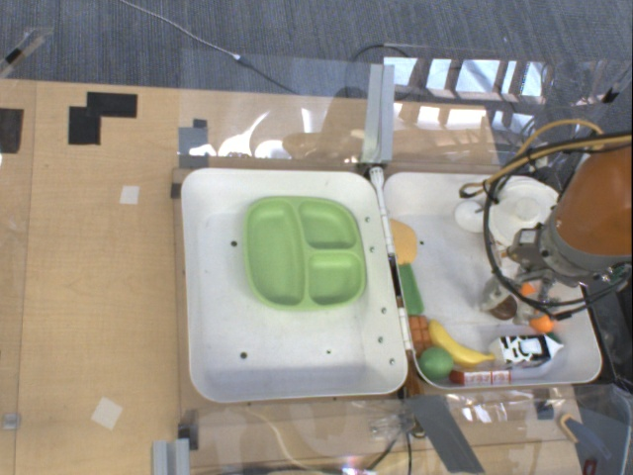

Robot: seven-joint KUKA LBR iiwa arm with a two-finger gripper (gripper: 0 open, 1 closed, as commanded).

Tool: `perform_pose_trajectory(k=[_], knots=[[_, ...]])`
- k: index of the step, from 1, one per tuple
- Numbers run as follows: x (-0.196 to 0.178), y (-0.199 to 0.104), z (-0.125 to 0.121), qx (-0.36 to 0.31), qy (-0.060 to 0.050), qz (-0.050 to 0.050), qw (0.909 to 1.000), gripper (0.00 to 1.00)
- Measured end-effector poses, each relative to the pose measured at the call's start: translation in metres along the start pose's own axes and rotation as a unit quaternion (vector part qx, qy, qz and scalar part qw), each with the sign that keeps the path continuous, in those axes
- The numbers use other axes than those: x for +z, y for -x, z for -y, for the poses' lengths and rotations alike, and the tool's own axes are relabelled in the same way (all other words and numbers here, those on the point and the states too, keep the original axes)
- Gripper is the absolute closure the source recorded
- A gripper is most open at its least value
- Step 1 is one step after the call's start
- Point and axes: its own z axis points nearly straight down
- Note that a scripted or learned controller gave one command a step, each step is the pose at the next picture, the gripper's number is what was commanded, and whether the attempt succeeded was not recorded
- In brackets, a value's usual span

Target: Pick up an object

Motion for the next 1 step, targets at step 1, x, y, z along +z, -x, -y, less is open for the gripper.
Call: perform_pose_trajectory(k=[1], knots=[[-0.1008,0.0689,-0.005,0.118,0.007,-0.005,0.993,1.0]])
